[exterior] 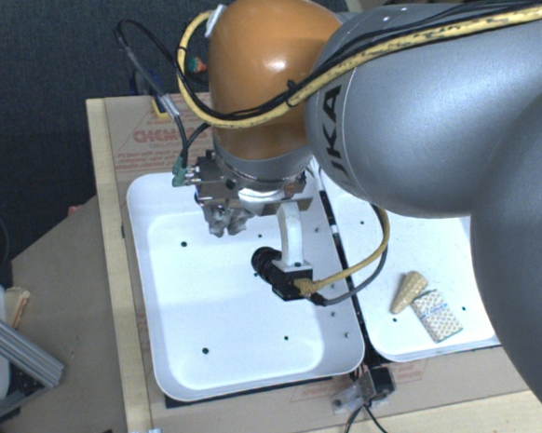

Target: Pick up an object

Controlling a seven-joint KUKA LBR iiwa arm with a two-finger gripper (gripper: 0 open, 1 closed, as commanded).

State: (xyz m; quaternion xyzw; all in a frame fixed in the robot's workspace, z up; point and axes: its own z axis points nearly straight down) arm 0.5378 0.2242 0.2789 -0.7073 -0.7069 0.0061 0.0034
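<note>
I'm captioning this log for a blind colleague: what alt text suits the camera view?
The gripper hangs over the left bin; a tan wedge and a small patterned block lie side by side in the right bin.

The bins (225, 341) are moulded in smooth, glossy white plastic. The band (258, 53) is finished in glossy orange. The counter (124, 269) is faced with matt board.

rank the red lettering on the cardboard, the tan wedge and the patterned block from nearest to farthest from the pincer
1. red lettering: on the cardboard behind the left bin, nearest the pincer.
2. tan wedge: in the right bin.
3. patterned block: same bin, just beyond the wedge.
</note>
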